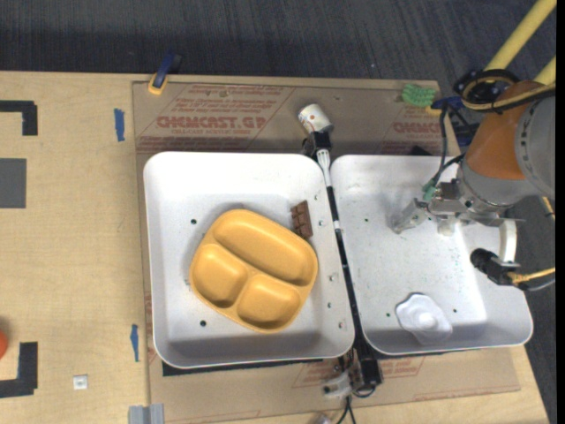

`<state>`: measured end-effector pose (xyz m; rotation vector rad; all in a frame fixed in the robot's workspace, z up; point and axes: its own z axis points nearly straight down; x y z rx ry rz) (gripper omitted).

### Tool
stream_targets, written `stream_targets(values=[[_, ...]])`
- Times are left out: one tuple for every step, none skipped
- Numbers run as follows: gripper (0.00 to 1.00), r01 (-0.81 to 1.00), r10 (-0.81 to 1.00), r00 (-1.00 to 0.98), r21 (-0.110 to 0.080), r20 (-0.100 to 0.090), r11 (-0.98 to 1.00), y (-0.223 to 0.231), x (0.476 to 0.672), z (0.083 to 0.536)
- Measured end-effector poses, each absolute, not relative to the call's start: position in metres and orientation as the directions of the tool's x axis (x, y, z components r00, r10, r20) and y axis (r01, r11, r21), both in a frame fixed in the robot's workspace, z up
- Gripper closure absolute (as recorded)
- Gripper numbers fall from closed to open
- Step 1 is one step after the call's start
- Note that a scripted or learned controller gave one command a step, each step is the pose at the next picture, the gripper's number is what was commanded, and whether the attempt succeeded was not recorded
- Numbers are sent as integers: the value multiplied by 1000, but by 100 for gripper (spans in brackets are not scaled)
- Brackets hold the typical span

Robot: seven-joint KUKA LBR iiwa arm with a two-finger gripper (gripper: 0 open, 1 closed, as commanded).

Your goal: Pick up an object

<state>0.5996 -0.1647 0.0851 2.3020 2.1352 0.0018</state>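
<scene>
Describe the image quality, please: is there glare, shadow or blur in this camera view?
Camera view: soft, even light; the yellow three-compartment plastic tray shows gentle highlights, no hard glare; the small white object nearly blends into the right white bin; the gripper looks slightly soft and casts a faint shadow.

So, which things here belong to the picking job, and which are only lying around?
For the job:
- gripper, over the right bin
- yellow divided tray, upside down in the left bin
- small white object, right bin
- small brown piece, left bin

Lying about:
- green clip
- blue tape marks
</scene>
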Motion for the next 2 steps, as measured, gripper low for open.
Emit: stream_targets(values=[[0,972,972,-236,3,-2,236,-148,632,85],[0,1000,1000,4,2,0,-4,-112,558,85]])
